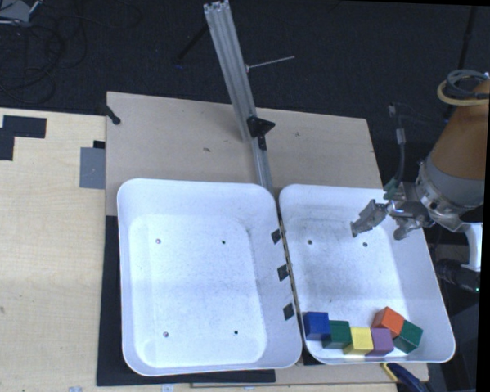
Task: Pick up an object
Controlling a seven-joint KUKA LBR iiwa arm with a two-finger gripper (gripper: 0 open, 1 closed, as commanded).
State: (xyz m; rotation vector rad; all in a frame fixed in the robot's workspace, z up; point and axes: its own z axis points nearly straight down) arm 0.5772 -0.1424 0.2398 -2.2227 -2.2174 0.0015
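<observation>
Small, stiff, light-looking blocks (361, 332) huddle in the right bin's (339, 270) near corner; the orange block (389, 320) on top offers flat sides. The fingers (365, 220) hang spread, holding nothing, well apart.

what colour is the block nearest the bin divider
Blue, seen in the camera view.

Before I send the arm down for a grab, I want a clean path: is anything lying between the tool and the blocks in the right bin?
Nothing visible. The tool hangs over the right bin's far half; bare white floor separates it from the blocks clustered at the near edge.
</observation>
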